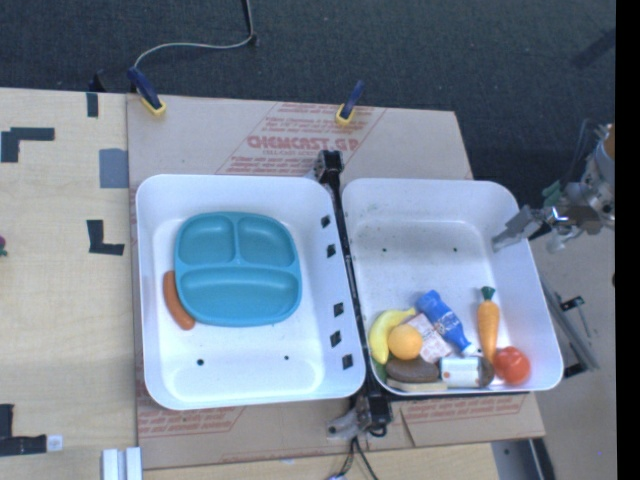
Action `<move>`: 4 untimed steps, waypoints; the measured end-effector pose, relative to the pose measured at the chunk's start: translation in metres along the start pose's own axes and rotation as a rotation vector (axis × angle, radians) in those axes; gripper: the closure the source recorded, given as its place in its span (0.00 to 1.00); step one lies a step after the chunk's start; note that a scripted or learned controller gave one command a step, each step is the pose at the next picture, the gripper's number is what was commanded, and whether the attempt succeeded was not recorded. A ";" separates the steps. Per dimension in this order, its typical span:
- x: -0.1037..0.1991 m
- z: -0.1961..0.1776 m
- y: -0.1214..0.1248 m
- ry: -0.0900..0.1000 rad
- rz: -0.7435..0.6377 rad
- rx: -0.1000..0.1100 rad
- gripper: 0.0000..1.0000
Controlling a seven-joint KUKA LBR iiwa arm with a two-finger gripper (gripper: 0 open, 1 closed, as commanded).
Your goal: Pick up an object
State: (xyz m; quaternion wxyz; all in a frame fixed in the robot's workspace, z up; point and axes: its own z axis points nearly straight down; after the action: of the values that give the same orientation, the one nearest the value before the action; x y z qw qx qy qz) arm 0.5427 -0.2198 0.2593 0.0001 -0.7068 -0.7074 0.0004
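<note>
The end effector point(530, 226) hangs at the right rim of the right bin point(420, 200), well above and apart from the cluster of objects, and whether it is apart or together I cannot tell from this slanted view; nothing shows in its grip. The step in hand looks like the approach: no object has been picked yet. The candidates all lie crowded in the near corner of the right bin: a carrot point(487, 324) standing clear along the right side, a tomato point(511, 364) just beside its lower end, a blue packet point(442, 320) to its left, an orange point(404, 342) touching a banana point(380, 334), and a white can point(460, 370) against the front wall. The left bin point(160, 368) holds a blue tray point(238, 269) with a sausage point(177, 301) beside it, but these are far from the arm. The next move calls for travelling toward the near corner, then descending over one item. The carrot seems the easiest choice, since it has open floor on its upper part; the piled items risk a glancing, failed grasp.
</note>
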 end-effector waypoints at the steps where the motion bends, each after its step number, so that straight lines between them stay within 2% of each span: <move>1: 0.058 0.090 -0.006 0.002 -0.001 0.002 0.00; 2: 0.100 0.173 -0.007 0.001 0.000 -0.002 0.00; 3: 0.085 0.173 -0.020 -0.001 0.000 -0.007 0.00; 4: 0.084 0.162 -0.019 -0.004 0.001 -0.010 1.00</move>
State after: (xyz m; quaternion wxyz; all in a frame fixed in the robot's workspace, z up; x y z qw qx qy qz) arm 0.5237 -0.1360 0.0968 -0.0050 -0.7071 -0.7071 -0.0016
